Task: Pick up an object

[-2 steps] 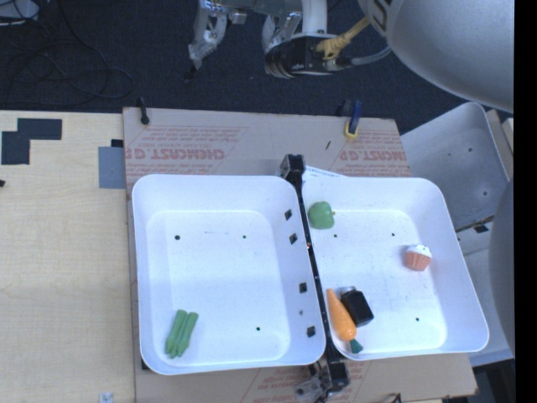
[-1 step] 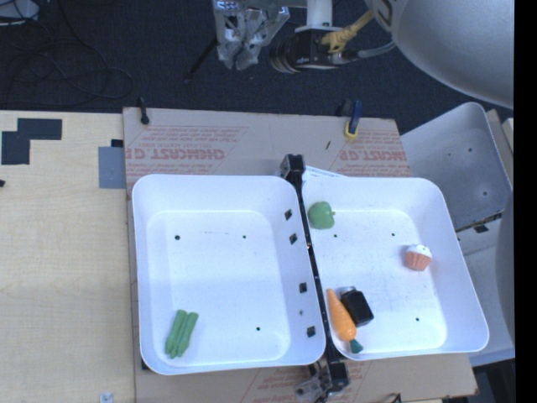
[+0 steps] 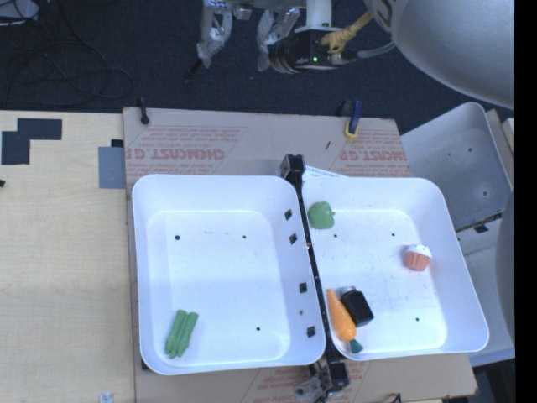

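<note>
— Gripper (image 3: 243,39) first: where does it sit?
— Up at twelve o'clock, above the dark floor beyond the bench, well apart from both bins. Its two fingers are spread with nothing between them.
— What does the left bin (image 3: 151,225) hold?
— One thing: a green bean pod (image 3: 181,333) down at seven o'clock, near the front wall.
— And the right bin (image 3: 453,233)?
— Four things. A green apple-like fruit (image 3: 321,216) lies at ten o'clock, just beside the divider. A small cupcake (image 3: 418,258) sits at three o'clock. At seven o'clock an orange carrot (image 3: 341,314) lies along the divider, touching a black block (image 3: 357,306) on its right.
</note>
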Tool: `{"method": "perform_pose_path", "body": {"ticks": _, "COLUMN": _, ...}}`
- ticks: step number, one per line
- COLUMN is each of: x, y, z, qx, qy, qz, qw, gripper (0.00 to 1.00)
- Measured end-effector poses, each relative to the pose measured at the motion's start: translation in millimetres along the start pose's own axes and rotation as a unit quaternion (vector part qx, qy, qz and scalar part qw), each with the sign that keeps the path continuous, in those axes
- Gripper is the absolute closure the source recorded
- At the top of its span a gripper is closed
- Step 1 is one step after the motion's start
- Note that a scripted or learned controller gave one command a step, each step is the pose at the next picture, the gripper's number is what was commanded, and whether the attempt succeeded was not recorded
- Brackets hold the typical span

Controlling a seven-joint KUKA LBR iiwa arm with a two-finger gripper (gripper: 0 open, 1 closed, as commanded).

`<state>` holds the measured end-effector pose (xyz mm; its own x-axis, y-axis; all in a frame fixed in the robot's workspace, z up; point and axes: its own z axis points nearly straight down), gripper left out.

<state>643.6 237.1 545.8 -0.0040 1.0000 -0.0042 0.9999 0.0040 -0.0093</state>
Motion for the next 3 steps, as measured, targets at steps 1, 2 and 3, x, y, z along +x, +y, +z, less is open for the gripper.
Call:
{"method": "perform_pose_path", "body": {"ticks": 1, "x": 1.6, "y": -0.5, "z": -9.4, "qx": 0.001, "qy": -0.001, "qz": -0.002, "qw": 1.0, "gripper": 1.0}}
{"method": "perform_pose_path", "body": {"ticks": 2, "x": 1.7, "y": -0.5, "z": -9.0, "qx": 0.002, "qy": -0.001, "qz": -0.003, "qw": 1.0, "gripper": 0.0}}
{"method": "perform_pose_path", "body": {"ticks": 3, "x": 3.7, "y": -0.9, "z": -18.5, "qx": 0.002, "qy": -0.001, "qz": -0.005, "qw": 1.0, "gripper": 1.0}}
